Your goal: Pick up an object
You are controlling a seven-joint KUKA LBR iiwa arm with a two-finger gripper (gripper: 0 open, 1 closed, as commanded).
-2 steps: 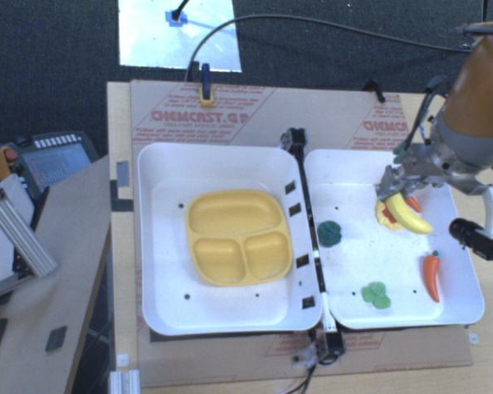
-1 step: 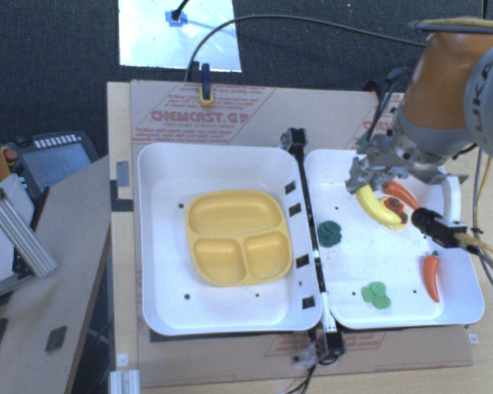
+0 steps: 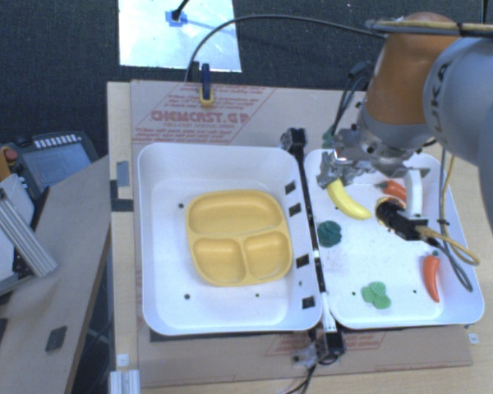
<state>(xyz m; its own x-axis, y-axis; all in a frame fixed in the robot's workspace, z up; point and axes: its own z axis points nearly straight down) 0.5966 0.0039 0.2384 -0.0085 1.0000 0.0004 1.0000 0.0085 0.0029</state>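
Note:
My gripper hangs low over the far left part of the right bin. A yellow banana lies just under it, its upper end touching or hidden by the gripper tip. A dark green leafy piece lies left of the banana near the divider. Toward the bin's front sits a light green piece. An orange carrot lies at the right. An orange-red piece and a white stick-like piece lie right of the gripper, partly under the arm.
The left bin holds a yellow three-compartment tray. A black divider strip runs between the bins. The grey and orange arm covers the right bin's far right corner. A grey pendant sits off the bench to the left.

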